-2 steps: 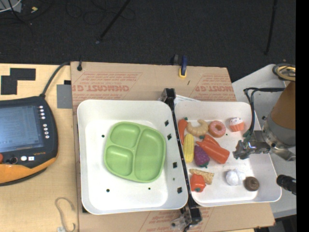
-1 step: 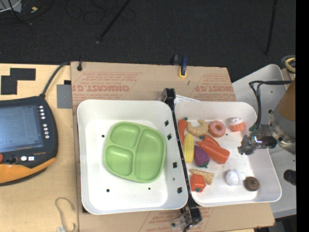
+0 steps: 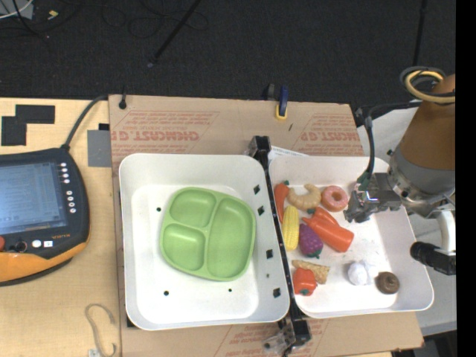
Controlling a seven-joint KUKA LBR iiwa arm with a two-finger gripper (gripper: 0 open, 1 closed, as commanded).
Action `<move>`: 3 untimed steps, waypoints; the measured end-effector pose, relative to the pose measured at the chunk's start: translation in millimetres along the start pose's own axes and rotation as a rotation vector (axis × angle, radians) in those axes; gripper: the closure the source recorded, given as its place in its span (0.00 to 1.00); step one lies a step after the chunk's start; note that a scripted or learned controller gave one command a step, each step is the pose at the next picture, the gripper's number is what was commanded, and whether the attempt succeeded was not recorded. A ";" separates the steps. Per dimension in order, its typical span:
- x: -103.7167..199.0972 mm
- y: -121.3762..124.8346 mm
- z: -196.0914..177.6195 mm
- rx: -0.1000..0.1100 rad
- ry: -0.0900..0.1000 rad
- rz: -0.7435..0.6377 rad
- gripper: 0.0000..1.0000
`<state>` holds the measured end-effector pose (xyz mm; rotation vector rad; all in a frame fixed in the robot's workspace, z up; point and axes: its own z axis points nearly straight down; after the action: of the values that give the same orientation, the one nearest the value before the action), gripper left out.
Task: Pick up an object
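Observation:
The right bin point(image 3: 405, 292) holds several toy foods: a pink donut point(image 3: 335, 198), a beige croissant point(image 3: 306, 198), a yellow corn cob point(image 3: 290, 226), an orange-red pepper point(image 3: 332, 230), a purple grape bunch point(image 3: 309, 241), a red tomato piece point(image 3: 304, 280), a cracker point(image 3: 311, 268), a white ball point(image 3: 358, 273) and a brown chocolate donut point(image 3: 387, 282). My gripper point(image 3: 362, 201) hangs at the bin's right side, just right of the pink donut, with nothing visible between its fingers.
A green divided plate point(image 3: 207, 233) lies in the left bin point(image 3: 141, 288). A teach pendant point(image 3: 37, 210) rests on the bench at far left. A black divider rail point(image 3: 274, 229) separates the bins. Cardboard point(image 3: 223, 129) lies under both.

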<state>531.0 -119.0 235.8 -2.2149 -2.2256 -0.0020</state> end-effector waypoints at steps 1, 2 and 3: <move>45.9 26.3 15.6 0.002 0.000 0.001 1.00; 63.1 35.7 16.0 0.002 -0.001 0.003 1.00; 62.2 33.6 16.3 0.004 -0.002 0.004 1.00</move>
<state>564.2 -56.6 219.6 -2.2184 -2.2204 0.0043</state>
